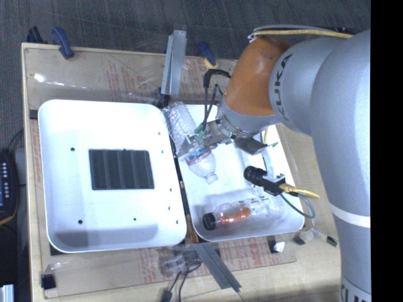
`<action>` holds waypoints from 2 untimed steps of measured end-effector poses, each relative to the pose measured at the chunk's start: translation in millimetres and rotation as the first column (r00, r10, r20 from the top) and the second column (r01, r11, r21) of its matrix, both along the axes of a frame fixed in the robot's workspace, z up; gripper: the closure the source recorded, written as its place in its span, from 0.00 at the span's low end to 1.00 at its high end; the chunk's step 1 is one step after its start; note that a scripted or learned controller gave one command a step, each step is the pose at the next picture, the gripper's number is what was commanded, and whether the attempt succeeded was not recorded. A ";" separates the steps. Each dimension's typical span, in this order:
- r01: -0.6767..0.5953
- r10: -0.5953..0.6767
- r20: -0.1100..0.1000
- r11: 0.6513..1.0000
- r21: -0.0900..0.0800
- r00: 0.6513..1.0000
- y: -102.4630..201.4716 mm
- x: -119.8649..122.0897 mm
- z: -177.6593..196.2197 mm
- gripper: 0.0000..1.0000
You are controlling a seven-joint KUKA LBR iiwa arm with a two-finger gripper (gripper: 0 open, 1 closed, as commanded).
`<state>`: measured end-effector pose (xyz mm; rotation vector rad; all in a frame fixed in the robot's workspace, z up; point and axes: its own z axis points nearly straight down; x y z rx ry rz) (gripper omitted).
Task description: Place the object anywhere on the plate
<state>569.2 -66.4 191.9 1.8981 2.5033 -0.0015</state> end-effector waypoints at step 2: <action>0.460 -0.460 -0.002 0.888 0.000 0.888 74.1 2.3 59.3 1.00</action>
